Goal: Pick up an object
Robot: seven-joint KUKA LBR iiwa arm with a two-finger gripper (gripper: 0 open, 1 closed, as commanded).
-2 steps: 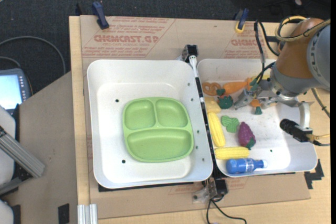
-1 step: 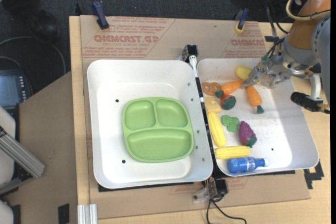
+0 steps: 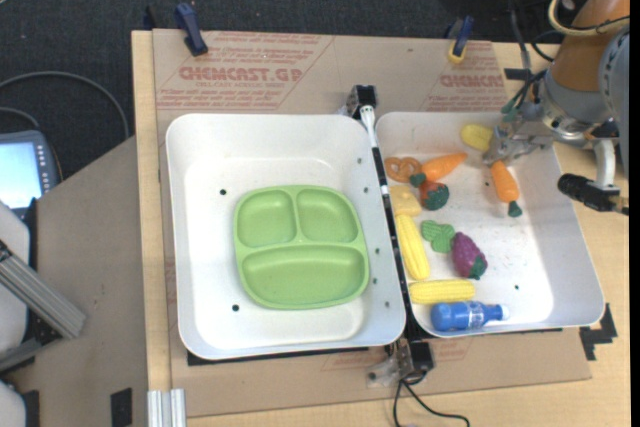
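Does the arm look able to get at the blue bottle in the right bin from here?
Probably yes. The blue bottle lies at the near edge of the right bin, uncovered, though a corn cob sits close beside it. The gripper is at the bin's far side.

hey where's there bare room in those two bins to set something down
Left bin: bare floor rings the green tray, widest between it and the far wall. Right bin: open along the right side, from the purple toy to the right wall. Crowded: the right bin's left edge, corn down to blue bottle, and under the gripper.
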